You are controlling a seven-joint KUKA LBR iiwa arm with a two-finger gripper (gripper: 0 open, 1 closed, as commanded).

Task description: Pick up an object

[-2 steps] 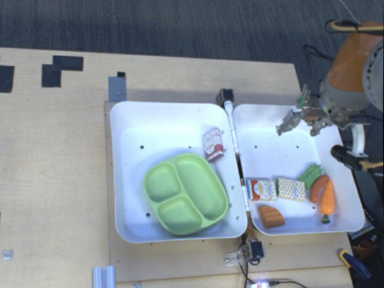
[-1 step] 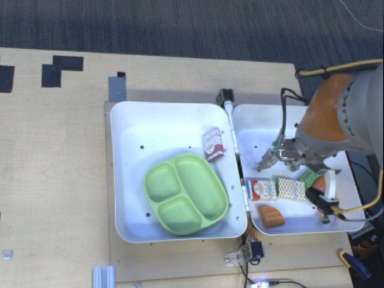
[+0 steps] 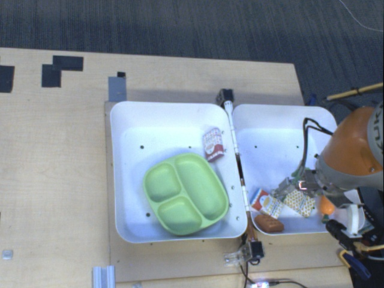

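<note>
My gripper (image 3: 290, 189) is low in the right bin (image 3: 270, 143), at its front right part, reaching in under the orange wrist band. It sits right over a cluster of small objects: a red and white packet (image 3: 267, 204), a patterned pale packet (image 3: 300, 204), a brown oblong item (image 3: 269, 224) at the bin's front edge, and a small orange item (image 3: 326, 207) to the right. The view does not show anything held between the fingers. In the left bin (image 3: 129, 161) lie a green divided plate (image 3: 186, 193) and a small red and white packet (image 3: 213, 144).
The two white bins meet at a central divider (image 3: 235, 155). Cables and a connector (image 3: 249, 254) lie on the wooden bench in front of the bins. A black cable (image 3: 307, 138) loops off the arm above the right bin.
</note>
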